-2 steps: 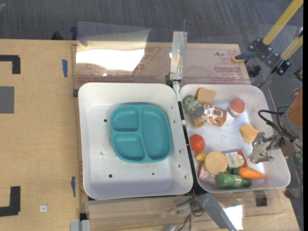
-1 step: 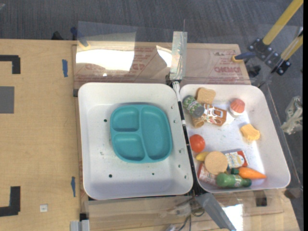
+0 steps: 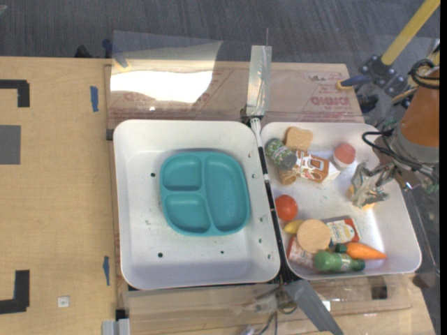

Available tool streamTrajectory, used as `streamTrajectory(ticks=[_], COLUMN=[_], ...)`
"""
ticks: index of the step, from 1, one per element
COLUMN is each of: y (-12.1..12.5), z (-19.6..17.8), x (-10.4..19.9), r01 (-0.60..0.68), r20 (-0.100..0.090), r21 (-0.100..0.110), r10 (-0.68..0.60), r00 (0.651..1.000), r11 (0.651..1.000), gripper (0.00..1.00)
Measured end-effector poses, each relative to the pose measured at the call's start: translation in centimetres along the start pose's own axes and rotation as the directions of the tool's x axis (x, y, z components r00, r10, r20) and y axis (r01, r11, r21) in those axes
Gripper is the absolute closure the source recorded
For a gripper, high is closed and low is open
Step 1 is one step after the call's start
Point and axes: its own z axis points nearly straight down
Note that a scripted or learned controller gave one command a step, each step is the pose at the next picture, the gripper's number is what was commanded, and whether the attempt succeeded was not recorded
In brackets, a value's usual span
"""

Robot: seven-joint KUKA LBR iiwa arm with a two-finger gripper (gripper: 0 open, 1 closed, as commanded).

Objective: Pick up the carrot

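One carrot (image 3: 365, 251) lies lower right of your frame; the gripper (image 3: 366, 188) hovers above, fingers apart, holding nothing.

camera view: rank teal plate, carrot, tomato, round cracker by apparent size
1. teal plate, by far the largest, in the left bin.
2. round cracker and carrot: too close to rank; the cracker is wider and rounder, the carrot longer and thinner.
3. tomato, smallest.
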Motion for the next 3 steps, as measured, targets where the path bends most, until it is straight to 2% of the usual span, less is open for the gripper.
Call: streamTrajectory(ticks=[1,2,3], y=[4.1,4.1,-1.9], z=[-5.8,-5.7,1.5], x=[-0.1,0.0,-4.5], r01=[-0.366,-0.367,-0.42], r20=[0.013,0.01,0.022], r21=[0.006,0.006,0.008], r10=[0.366,0.367,0.42], r00=[0.93,0.93,0.907], r11=[0.93,0.93,0.907], gripper=[1.0,0.0,0.0])
